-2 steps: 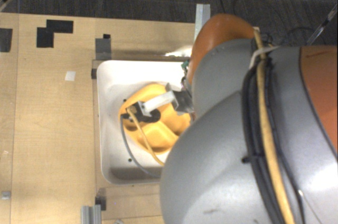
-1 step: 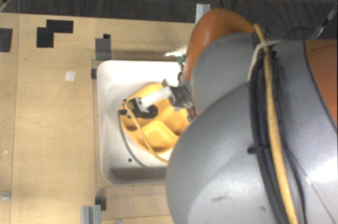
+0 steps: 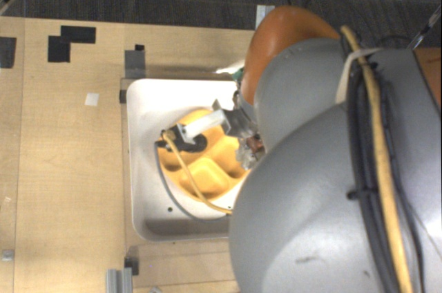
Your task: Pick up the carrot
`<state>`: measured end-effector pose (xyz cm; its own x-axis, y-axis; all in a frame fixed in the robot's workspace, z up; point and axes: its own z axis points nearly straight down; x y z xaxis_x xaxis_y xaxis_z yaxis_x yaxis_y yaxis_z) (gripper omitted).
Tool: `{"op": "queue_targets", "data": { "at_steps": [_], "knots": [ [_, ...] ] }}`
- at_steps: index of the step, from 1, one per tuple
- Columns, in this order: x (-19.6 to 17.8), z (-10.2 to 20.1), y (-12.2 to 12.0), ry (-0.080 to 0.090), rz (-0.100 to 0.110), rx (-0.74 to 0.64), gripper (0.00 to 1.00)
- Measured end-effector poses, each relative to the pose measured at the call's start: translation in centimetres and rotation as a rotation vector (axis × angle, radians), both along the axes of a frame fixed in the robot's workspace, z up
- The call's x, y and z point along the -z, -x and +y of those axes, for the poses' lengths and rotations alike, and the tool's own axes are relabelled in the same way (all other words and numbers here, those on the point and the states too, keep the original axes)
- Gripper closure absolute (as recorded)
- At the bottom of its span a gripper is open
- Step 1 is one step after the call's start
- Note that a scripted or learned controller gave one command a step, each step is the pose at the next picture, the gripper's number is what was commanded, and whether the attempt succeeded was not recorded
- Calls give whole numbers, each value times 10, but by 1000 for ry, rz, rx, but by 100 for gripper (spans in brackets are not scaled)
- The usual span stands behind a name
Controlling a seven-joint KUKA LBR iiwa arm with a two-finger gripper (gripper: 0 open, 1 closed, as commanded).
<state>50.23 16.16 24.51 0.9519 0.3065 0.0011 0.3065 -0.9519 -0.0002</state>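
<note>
End effector [image 3: 242, 136] low over yellow tray [image 3: 207, 174] in white bin [image 3: 148, 146], grip state impossible to tell

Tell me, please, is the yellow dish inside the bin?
Inside: the yellow dish lies on the bin floor, within its walls.

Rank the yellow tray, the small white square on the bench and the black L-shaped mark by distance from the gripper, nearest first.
1. Yellow tray, in the bin, beside the gripper.
2. White square, on the bench left of the bin.
3. Black L-shaped mark, upper left.
</note>
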Motion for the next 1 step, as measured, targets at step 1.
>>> {"op": "queue_targets", "data": {
  "at_steps": [1],
  "knots": [
    [151,0,9,-9,-19,104,100]
  ]
}}
